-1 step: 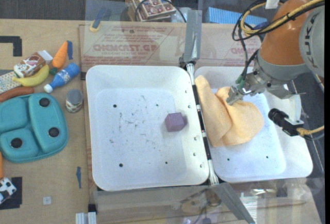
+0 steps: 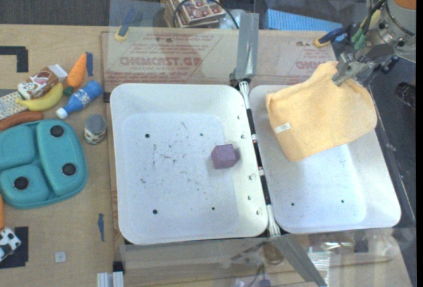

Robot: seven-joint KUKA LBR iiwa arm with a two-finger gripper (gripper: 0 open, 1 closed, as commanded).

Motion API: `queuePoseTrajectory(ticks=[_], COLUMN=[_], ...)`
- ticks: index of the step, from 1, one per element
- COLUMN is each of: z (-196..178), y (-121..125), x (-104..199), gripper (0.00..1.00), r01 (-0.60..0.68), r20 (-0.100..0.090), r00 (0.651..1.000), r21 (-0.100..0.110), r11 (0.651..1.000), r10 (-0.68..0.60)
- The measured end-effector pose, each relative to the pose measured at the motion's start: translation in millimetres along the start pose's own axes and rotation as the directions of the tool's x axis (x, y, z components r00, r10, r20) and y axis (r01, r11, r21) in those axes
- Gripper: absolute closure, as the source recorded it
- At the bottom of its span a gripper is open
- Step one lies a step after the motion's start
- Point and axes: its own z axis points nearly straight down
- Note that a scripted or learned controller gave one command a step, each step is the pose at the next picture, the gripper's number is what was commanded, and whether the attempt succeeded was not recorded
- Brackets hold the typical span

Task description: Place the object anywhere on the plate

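Cloth [image 2: 322, 119], yellow, hangs over the right bin [image 2: 370, 213] toward one o'clock, its far corner pinched by the gripper [image 2: 345, 74]. We see a teal plate [image 2: 41, 163] out at nine o'clock on the bench, past the left bin [image 2: 132, 213] holding a purple cube [image 2: 224, 156]. We judge the carry barely begun; crossing and release remain.

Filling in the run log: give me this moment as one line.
end effector: at yellow cloth corner, right bin | purple block: left bin | placement: not yet
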Motion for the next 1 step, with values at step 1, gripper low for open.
queuePoseTrajectory(ticks=[1], z=[-100.4], y=[31.8], x=[-102.2], gripper=[1.00], r01=[-0.094], r20=[0.001], r00=[0.996], r21=[-0.001], r11=[0.996], r10=[0.094])
